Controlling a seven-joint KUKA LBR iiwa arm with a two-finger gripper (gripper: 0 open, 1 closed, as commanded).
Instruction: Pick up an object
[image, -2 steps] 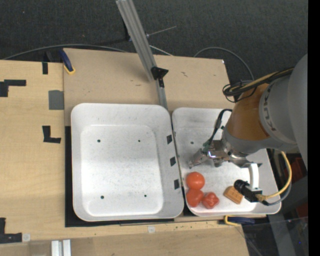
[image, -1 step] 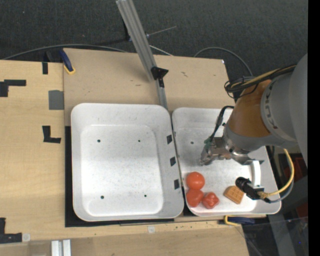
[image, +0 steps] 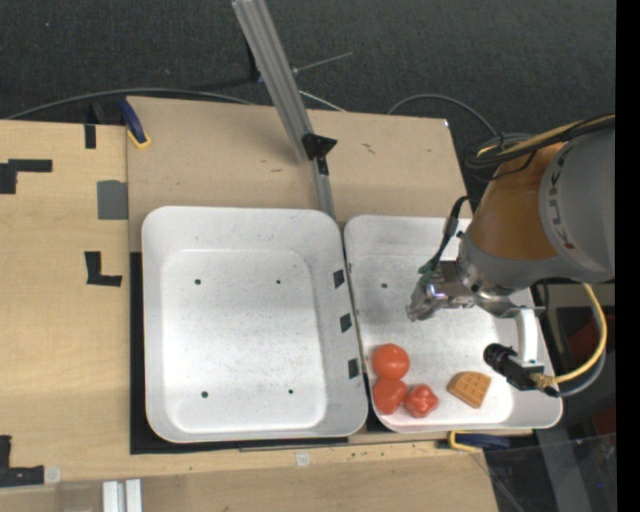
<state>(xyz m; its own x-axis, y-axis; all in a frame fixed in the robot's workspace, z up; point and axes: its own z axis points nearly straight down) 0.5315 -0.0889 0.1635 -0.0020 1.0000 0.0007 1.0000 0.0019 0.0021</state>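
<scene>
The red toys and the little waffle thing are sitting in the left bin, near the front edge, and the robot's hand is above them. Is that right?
Not quite. The camera view shows the red toys and the waffle piece in the right bin, not the left one. They do sit near its front edge, with the gripper above them.

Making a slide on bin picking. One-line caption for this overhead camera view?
Gripper over the right bin, above red items and a tan waffle piece.
</scene>
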